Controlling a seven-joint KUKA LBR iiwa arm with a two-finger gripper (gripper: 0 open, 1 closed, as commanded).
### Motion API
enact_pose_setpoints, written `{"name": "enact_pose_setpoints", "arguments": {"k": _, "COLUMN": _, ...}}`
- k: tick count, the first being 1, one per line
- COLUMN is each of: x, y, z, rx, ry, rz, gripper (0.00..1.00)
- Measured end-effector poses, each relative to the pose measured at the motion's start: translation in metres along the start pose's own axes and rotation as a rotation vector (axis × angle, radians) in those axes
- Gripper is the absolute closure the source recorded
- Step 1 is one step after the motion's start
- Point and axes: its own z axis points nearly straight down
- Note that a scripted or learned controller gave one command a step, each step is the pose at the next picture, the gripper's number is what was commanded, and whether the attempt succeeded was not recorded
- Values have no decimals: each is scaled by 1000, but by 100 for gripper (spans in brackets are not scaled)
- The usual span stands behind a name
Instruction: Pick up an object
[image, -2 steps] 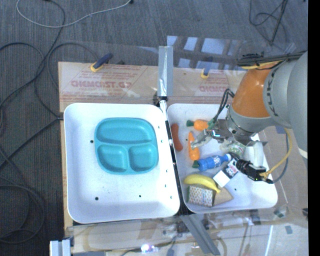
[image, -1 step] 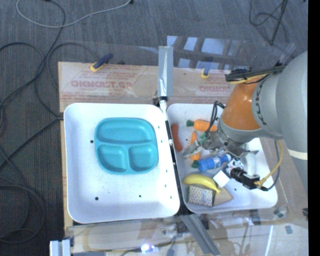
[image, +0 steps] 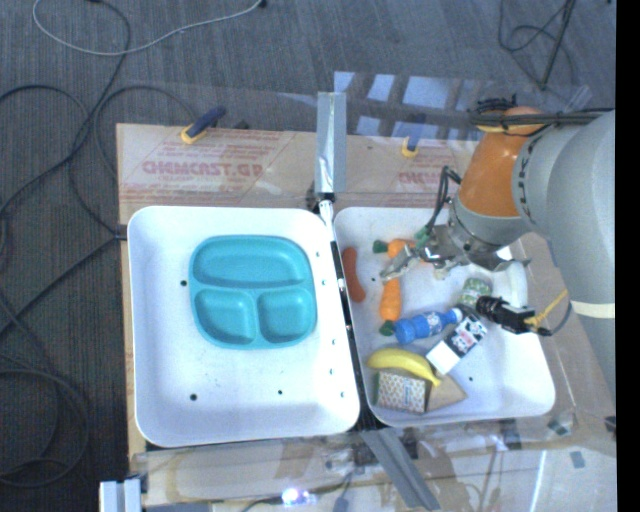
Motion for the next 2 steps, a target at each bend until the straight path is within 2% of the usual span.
{"name": "enact_pose_setpoints", "arguments": {"k": 1, "x": 11, "y": -9, "z": 12, "rx": -5, "ry": -9, "rz": -19, "gripper": 0}}
{"name": "enact_pose_setpoints", "arguments": {"k": 2, "x": 12, "y": -7, "z": 0, "rx": -10, "ry": -8, "rz": -20, "gripper": 100}}
